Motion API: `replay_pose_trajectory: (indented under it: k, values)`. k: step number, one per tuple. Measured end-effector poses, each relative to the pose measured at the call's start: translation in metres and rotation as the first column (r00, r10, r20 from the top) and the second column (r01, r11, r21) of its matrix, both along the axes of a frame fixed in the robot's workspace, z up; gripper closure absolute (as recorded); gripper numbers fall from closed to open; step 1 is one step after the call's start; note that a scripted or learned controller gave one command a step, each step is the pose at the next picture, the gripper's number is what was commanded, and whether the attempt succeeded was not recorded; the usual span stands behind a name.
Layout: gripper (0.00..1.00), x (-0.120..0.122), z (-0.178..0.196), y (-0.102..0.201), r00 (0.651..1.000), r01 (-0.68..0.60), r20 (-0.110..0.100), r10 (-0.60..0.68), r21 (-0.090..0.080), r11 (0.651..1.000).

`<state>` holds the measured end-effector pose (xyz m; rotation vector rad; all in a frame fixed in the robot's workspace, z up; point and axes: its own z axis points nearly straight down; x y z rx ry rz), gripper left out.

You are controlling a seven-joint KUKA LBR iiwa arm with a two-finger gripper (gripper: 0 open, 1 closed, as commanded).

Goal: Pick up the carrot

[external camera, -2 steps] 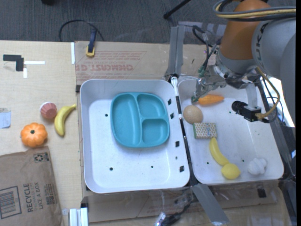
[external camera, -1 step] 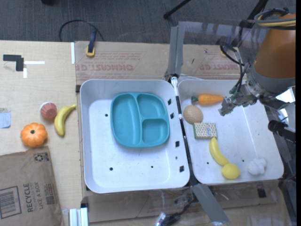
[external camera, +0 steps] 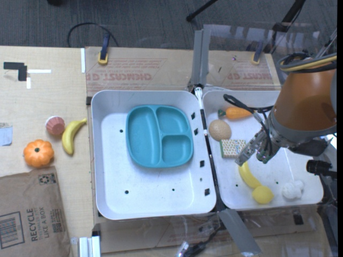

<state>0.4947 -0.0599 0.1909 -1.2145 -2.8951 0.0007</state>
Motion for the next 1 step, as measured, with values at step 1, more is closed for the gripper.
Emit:
replay_pose_trajectory:
  k: [1]
  values:
    - [1.0, -0.0023, 0.0006, 0.0319, 0.907, -0.421, 0.003, 0.421, 0.0, 0.907]
